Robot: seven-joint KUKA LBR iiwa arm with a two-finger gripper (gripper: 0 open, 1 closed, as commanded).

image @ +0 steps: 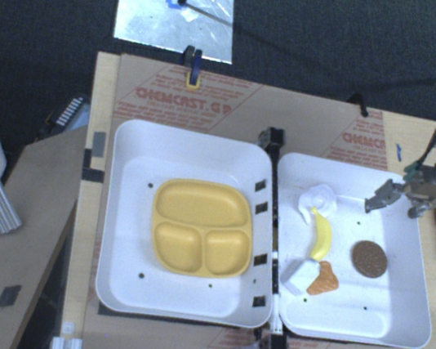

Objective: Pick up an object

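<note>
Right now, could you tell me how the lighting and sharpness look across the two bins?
In the camera view, light is even and bright; the white bins are nearly washed out, so the white object above the banana barely stands apart. The foil sheet at the top shows glare. The end effector looks slightly soft.

Yellow divided tray (197,226) in left bin (135,147); clamp (194,68) beyond.
</note>
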